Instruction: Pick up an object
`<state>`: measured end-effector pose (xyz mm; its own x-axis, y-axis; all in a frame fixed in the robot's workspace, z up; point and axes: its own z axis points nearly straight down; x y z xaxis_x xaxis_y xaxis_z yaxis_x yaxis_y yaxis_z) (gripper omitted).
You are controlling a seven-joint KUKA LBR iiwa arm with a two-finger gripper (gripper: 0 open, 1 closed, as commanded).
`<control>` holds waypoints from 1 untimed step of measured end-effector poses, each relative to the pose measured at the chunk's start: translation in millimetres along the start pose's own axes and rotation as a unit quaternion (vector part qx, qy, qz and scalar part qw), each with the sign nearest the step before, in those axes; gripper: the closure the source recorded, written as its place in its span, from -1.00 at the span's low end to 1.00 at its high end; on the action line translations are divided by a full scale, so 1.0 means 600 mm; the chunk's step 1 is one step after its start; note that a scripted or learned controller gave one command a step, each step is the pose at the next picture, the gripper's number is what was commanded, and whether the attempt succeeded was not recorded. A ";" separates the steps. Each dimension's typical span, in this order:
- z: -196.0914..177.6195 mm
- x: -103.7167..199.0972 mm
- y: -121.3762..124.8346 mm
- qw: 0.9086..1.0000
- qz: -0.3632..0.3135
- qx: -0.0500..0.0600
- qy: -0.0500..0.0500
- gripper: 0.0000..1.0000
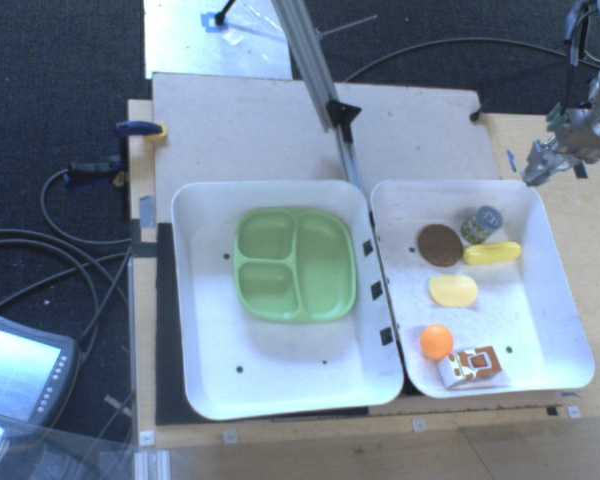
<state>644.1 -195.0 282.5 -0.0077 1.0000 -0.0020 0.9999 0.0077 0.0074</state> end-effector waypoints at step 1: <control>0.027 0.082 -0.027 1.000 -0.001 0.004 0.002 1.00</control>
<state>627.6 -145.8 265.9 -0.0099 1.0000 0.0013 1.0000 0.0099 -0.0003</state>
